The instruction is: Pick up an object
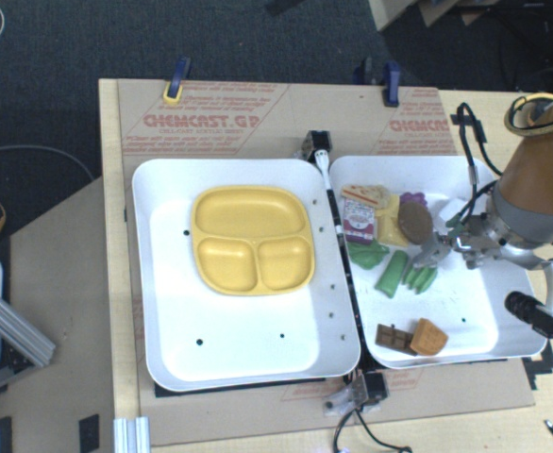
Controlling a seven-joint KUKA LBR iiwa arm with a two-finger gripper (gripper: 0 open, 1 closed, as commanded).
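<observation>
The right bin (465, 324) holds several toy foods. At its back lie a purple-and-white packet (359, 215), a yellow wedge (387, 223), a purple grape bunch (413, 199) and a brown oval piece (414, 221). Green pieces (390, 274) lie in the middle, one more (365, 253) to their left. A dark brown bar (391, 338) and a tan chunk (428, 338) sit near the front. My gripper (434, 254) reaches in from the right, low over the right-hand green pieces (422, 278), just in front of the brown oval. I see nothing held in it.
The left bin (163, 281) carries a yellow divided plate (253, 237). The bins' shared rim (338, 253) runs just left of the foods. A cable (472, 144) loops above the arm's orange band (538, 173). Clamps (390, 83) stand on the bench's back edge.
</observation>
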